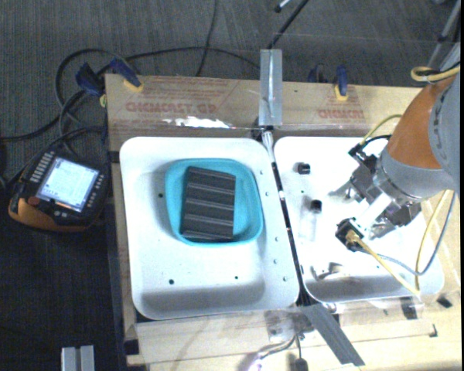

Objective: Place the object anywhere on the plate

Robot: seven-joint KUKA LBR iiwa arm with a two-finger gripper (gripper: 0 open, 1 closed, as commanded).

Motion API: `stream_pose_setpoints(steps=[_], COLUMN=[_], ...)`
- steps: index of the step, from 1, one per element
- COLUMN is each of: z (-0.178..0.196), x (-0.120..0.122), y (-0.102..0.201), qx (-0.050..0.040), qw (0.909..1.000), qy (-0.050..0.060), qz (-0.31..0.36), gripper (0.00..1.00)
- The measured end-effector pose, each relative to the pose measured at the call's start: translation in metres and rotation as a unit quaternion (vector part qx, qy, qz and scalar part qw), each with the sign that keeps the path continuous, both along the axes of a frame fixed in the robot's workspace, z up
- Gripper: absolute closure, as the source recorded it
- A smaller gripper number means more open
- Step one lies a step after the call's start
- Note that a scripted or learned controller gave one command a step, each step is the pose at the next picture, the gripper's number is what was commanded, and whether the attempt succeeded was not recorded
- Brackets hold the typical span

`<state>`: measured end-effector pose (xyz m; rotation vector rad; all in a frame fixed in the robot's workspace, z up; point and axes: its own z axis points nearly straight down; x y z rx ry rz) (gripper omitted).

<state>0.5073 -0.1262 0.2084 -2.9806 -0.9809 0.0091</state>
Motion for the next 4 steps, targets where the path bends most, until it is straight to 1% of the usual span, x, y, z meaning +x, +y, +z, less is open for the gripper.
stream_pose_setpoints(steps=[1,2,3,4], z=[0.077,-0.024,0.034,-0.05], x=[-0.025,-0.025,-0.024,-0.025], y=[-0.06,-0.012,-0.07,-0.042], qx=[-0.0023,-0.0013,-0.0029,-0.0013], qw=[0.9997,0.9939,0.9896,0.9765], qy=[-0.001,0.0,-0.001,0.001], qz=[-0.025,-0.111,-0.144,-0.215], gripper=[0.0,0.0,0.0,0.0])
